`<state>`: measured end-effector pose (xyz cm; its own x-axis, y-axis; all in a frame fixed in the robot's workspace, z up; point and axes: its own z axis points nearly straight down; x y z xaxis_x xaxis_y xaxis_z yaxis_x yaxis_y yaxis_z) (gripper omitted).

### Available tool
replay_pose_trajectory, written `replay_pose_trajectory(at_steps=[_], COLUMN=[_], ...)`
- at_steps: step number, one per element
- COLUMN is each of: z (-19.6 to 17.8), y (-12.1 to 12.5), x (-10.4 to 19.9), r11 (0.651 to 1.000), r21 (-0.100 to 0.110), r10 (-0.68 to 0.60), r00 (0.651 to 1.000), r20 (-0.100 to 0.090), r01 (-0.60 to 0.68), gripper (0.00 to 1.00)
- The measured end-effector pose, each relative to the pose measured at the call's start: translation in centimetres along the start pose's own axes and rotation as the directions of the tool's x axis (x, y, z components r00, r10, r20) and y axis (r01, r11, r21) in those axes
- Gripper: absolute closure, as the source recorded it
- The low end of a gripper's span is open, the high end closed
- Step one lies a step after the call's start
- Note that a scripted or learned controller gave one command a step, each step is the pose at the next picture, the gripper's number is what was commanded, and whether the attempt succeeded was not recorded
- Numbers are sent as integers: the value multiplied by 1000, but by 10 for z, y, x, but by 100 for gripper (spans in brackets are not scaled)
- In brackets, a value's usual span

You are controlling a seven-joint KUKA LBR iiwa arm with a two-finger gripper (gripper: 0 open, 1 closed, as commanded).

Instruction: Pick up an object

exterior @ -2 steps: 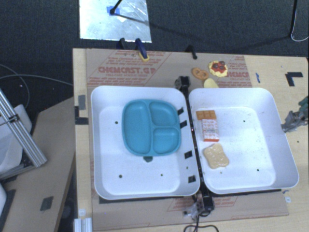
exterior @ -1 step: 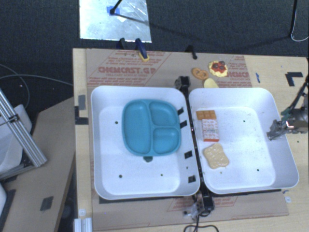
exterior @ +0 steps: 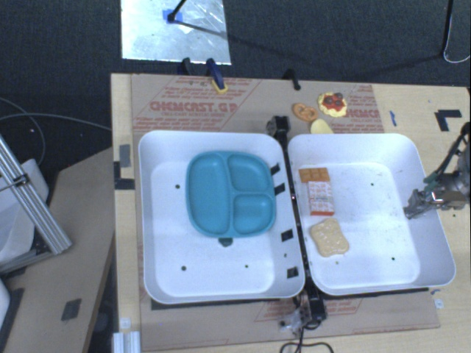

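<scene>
A robot test lab, not a home.

Two white bins (exterior: 368, 219) sit on a cardboard-covered bench (exterior: 191, 105), with aluminium framing (exterior: 29, 204), loose cables (exterior: 456, 20) and dark carpet (exterior: 59, 43) around.

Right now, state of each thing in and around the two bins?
Blue divided plate: flat in the left bin, upright, compartments bare.
Cracker packet: lying flat in the right bin, near its left wall.
Tan biscuit-shaped piece: flat, just below the packet, apart from it.
Three small toy foods: on the cardboard behind the right bin.
Gripper: over the right bin's right edge, nothing visibly held.
</scene>
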<state>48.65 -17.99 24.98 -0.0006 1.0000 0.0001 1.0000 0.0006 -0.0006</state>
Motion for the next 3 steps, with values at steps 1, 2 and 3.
replay_pose_trajectory(at_steps=[1,2,3], z=[42,17,9], y=[1,4,41], x=[32,135,234], r11=[1000,1000,1000], r21=[0,-6,-6], r10=[-5,-14,-15], r00=[1000,1000,1000], r20=[-1,-3,-4], r01=[5,14,15], gripper=[100,100,100])
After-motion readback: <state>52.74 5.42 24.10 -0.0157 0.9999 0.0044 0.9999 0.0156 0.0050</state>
